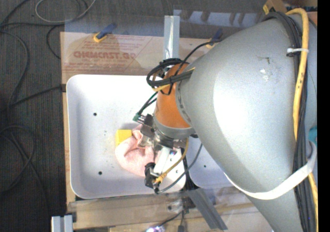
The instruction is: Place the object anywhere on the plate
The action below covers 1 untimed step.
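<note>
A pink plate (130, 160) lies in the left white bin (87, 122), toward its lower right part. A small yellow block (123, 136) rests at the plate's upper left edge. My gripper (149, 146) hangs over the plate's right side, just right of the yellow block. The wrist and its cables hide the fingers. The arm's orange band (167, 110) sits directly above the wrist.
The big grey arm (252, 117) covers most of the right bin (206, 171). A brown cardboard sheet (105, 53) lies behind the bins. Loose cables (31, 14) run over the dark floor at left. The left bin's left half has bare white floor.
</note>
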Each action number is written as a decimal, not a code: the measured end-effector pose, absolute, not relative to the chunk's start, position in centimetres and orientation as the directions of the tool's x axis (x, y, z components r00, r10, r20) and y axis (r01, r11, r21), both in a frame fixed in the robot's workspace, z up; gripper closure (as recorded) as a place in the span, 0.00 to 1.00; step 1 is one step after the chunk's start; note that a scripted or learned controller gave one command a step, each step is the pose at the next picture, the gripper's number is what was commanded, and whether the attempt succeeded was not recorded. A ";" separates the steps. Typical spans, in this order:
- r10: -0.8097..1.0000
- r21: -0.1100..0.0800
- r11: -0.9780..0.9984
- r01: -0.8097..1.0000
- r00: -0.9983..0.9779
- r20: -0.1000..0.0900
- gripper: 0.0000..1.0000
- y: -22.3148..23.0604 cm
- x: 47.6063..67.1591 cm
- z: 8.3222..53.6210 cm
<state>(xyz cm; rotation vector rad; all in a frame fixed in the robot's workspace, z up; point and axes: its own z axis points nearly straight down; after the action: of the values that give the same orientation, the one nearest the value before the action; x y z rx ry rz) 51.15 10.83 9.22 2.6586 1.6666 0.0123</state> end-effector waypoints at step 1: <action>0.993 0.009 -0.122 0.993 0.122 -0.002 1.00 11.1 54.4 9.2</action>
<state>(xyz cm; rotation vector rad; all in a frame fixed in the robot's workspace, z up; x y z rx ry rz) 54.38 11.06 9.20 2.3466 2.0762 0.0066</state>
